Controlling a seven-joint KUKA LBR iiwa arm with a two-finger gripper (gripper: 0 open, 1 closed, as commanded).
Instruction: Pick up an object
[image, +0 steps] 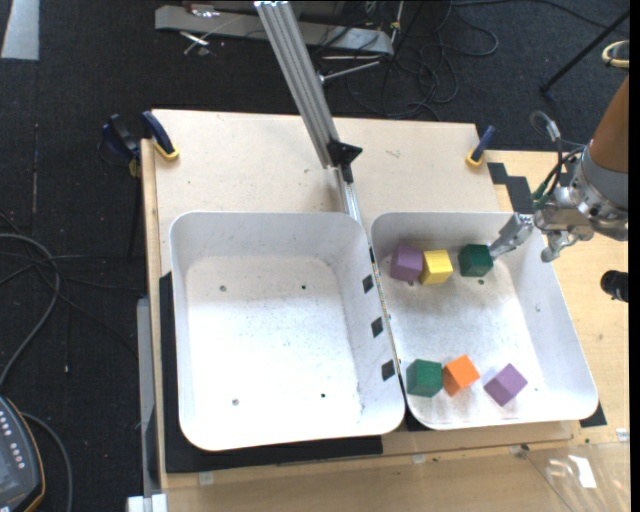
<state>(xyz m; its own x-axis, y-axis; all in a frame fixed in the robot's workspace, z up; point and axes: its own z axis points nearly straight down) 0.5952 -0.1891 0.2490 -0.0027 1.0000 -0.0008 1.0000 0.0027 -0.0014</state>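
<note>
The grey arm enters from three o'clock, its two-finger metal gripper (532, 238) hanging over the upper right rim of the right-hand shallow white bin (560, 330). The fingers stand spread apart with nothing between them; one fingertip lies just beside the dark green cube (475, 261).

That cube ends a row at twelve o'clock in the bin: pale purple cube (406, 265), small yellow cube (437, 267), then green, running nine to three. Another row at six o'clock holds a second green cube (425, 378), an orange cube (461, 374) and a violet cube (505, 384).

Open floor lies between the rows. The left-hand white bin (200, 300) sits alongside.
</note>
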